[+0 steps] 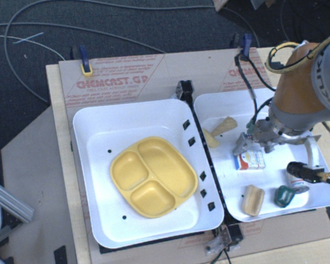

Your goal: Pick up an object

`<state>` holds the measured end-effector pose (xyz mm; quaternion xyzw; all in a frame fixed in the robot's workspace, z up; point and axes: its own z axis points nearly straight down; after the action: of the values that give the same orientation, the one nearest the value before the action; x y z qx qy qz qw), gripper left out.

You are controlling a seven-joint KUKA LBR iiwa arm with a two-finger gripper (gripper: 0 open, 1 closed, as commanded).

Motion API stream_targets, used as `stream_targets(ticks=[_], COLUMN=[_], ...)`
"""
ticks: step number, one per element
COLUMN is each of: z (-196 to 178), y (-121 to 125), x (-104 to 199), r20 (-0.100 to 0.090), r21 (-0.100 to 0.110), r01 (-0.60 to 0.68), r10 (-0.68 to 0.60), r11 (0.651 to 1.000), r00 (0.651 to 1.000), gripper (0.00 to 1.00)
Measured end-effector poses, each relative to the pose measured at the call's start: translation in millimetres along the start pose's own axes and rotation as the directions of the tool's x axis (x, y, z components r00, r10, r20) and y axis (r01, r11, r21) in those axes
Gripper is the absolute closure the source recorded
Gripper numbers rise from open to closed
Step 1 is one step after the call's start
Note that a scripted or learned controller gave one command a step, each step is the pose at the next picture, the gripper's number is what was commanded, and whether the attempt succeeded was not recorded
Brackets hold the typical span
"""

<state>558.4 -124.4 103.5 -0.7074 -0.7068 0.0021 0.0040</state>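
Note:
In the right bin (pixel 221 107) my gripper (pixel 250 146) hangs directly over a small white packet with red and blue print (pixel 250 161), whose upper part it hides. I cannot see whether it touches the packet. A pale tan piece (pixel 221 128) lies just left of the gripper, near the bin's left wall. Towards the front edge of the same bin sit a tan cylinder (pixel 253 200) and a small teal object (pixel 285 196).
The left bin (pixel 94 184) holds a yellow three-compartment plate (pixel 153 175) in its middle. A black divider strip (pixel 199 148) runs between the two bins. The grey and orange arm (pixel 302 92) covers the right bin's far right corner.

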Motion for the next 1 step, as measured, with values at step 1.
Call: stream_targets(ticks=[1], z=[-14.8], y=[2.7], x=[-0.1], r20=[0.001], r21=[-0.009], r01=[0.000], r10=[0.000], r11=[1.000], r00=[1.000], gripper=[1.00])
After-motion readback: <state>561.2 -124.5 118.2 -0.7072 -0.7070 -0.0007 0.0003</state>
